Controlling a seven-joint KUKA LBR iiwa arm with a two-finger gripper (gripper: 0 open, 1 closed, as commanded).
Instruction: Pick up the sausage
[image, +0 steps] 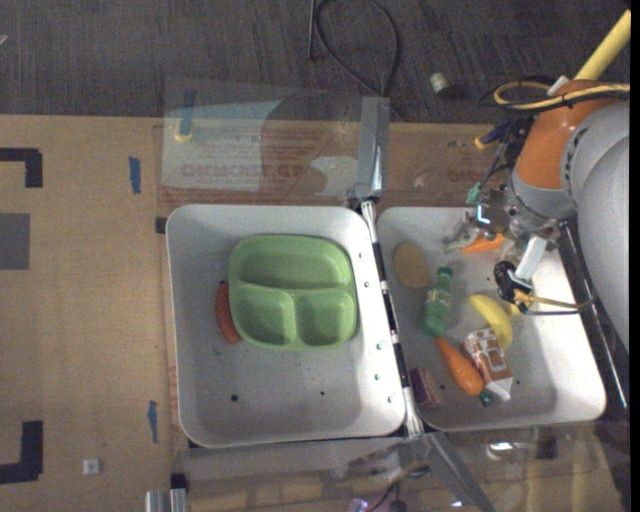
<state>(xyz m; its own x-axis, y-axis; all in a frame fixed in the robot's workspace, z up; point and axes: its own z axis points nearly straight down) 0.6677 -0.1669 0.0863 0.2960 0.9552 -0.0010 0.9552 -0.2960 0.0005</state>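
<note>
Sausage found in left bin, wedged against plate on its left side, partly tucked under rim. Gripper stationed over right bin, well apart from target; state of pincer impossible to tell. Carrot, banana, bottle lying nearby. Task not begun, by appearance.

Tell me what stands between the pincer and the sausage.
The sausage lies in the left bin, tight against the green tray's left edge. The pincer is over the right bin, so the divider and tray lie between.
</note>
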